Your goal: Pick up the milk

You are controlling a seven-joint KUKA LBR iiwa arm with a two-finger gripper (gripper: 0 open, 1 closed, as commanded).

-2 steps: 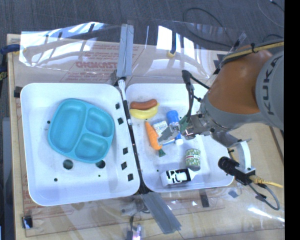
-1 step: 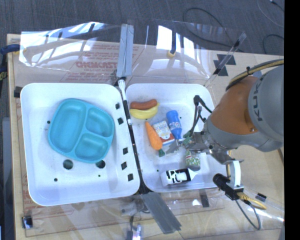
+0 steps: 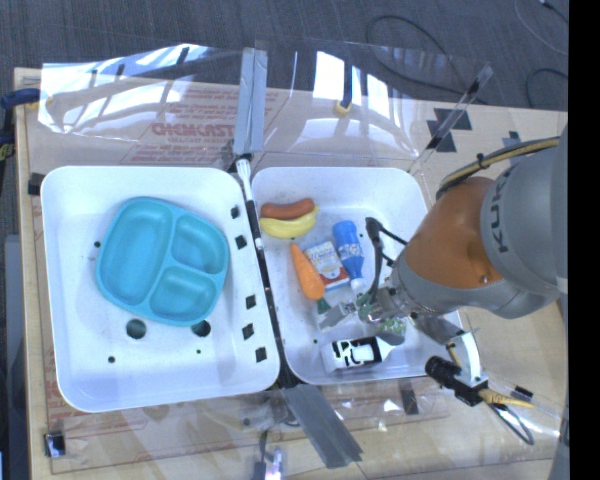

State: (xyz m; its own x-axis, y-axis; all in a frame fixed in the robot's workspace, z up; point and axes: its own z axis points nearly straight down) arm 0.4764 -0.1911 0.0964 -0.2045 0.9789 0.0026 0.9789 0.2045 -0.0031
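Observation:
The milk (image 3: 358, 351) is a small white carton with black patches. It lies on its side near the front wall of the right bin (image 3: 410, 193). My gripper (image 3: 377, 310) hangs low in that bin, just behind and slightly right of the carton, at the end of the grey arm with the orange band (image 3: 450, 248). The gripper is very close to the carton's top edge, but I cannot make out whether it touches it. Nothing can be seen held in the gripper.
The right bin also holds a sausage (image 3: 288, 209), a banana (image 3: 287, 227), a carrot (image 3: 306, 272), a small packet (image 3: 326, 259) and a blue bottle (image 3: 349, 249), all left of the gripper. A blue divided plate (image 3: 163, 260) lies in the left bin (image 3: 65, 368).

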